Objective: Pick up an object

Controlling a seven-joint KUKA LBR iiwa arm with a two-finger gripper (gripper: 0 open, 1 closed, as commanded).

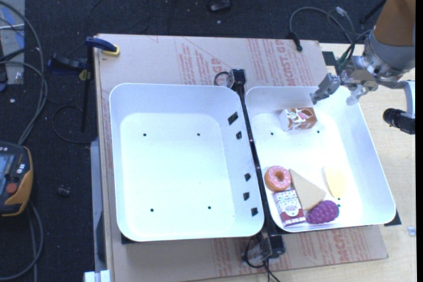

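The right bin [370,162] holds several small items. A brown and white carton [299,119] lies near its back. Toward the front sit a pink donut [277,177], a tan wedge [307,189], a yellow piece [335,181], a red packet [289,205] and a purple grape bunch [322,212]. My gripper [339,91] hovers over the bin's back right corner, up and to the right of the carton. It is open, with its fingers spread apart and nothing between them.
The left bin [132,109] stands beside the right one on a cardboard sheet [198,56]. A black divider strip [248,142] runs between the bins. Cables and a blue clamp [102,45] lie beyond the cardboard at the back left.
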